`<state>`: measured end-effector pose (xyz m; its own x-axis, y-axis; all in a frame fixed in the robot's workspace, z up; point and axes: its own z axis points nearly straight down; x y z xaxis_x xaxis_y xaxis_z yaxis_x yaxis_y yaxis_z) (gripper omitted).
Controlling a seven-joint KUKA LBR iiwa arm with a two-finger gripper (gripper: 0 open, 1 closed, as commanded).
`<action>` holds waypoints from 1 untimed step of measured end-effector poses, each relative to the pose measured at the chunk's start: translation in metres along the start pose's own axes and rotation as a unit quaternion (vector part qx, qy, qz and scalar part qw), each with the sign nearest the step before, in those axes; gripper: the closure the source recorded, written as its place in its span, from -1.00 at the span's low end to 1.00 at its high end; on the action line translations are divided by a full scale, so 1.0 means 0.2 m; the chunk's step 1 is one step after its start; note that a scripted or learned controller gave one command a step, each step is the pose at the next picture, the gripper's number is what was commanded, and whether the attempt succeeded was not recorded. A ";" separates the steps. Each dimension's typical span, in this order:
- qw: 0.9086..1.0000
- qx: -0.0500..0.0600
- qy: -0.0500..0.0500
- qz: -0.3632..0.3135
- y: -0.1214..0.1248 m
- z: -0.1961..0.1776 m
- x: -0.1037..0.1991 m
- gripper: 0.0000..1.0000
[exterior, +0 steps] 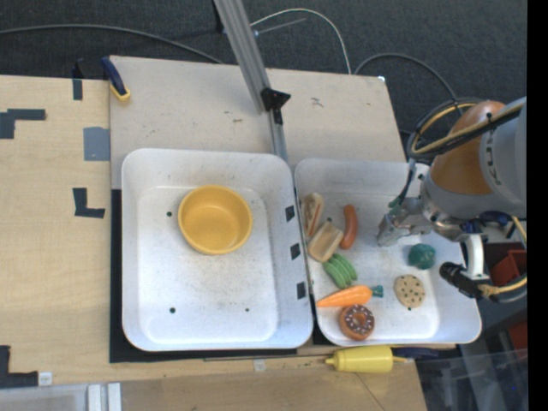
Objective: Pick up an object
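Fingers of the gripper [392, 235] point down into the right bin [368, 176]; I cannot tell from my feed whether they are apart or together, and I see nothing between them. At about four o'clock from the tips, just beside them, sits a small teal object [420, 254]. At nine o'clock lies a sausage [348, 226], and past it a sandwich [312, 215] and a bread piece [325, 241]. Toward seven o'clock I see a green vegetable [341, 270], a carrot [347, 297] and a chocolate donut [356, 321]; a cookie [410, 290] lies at five o'clock. The arm [479, 157] comes in from three o'clock, its orange band above the wrist, bent down over the bin's right side. In the left bin [145, 229] stands a yellow bowl [215, 219], well apart.
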<state>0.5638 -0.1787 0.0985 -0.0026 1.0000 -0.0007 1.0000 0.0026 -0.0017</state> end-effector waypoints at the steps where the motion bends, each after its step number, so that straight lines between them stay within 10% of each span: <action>1: 1.000 -0.003 0.000 0.000 0.05 -0.29 0.01 1.00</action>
<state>0.5735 -0.1757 0.1560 -0.0017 1.0000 -0.0012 1.0000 0.0017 0.0036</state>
